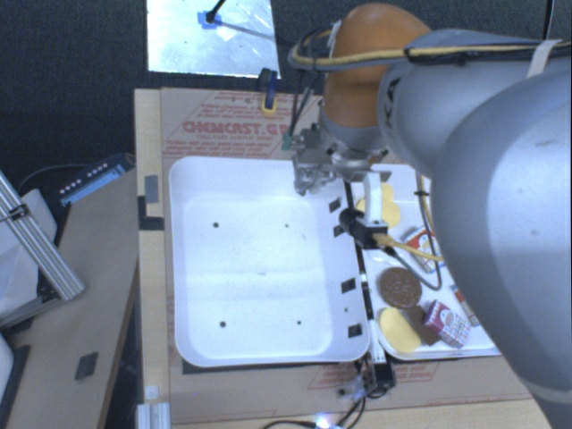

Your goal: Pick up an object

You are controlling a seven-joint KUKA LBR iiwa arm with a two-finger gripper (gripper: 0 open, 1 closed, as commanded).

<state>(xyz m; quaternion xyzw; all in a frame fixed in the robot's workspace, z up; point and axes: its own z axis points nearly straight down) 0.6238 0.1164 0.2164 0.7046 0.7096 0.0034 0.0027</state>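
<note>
No object is held yet. The likely candidates lie in the right-hand bin [465, 354], gathered toward its near end. A brown disc [400, 287] lies flat just beside the wall shared with the left-hand bin [259, 275]. A yellow round piece [399, 329] sits next to it, closer to the near corner, and a red and white packet [447, 322] is pressed against that piece. Because they are packed this closely, a clean grasp of any one of them is judged difficult. The disc is flat and low, so little edge would be offered to a pinch from above.

The gripper [307, 179] is seen over the far corner of the left-hand bin, next to the shared wall and well apart from the three objects. Only white floor lies under it there. Whether it is open or closed cannot be told, since its tip is small and viewed nearly end-on. Nothing is seen between its tips.

Much of the right-hand bin is covered by the arm [483, 150], so further objects may be hidden beneath it. Both bins are carried on a printed cardboard sheet [223, 125], presumably laid down to keep them level and in place.
</note>
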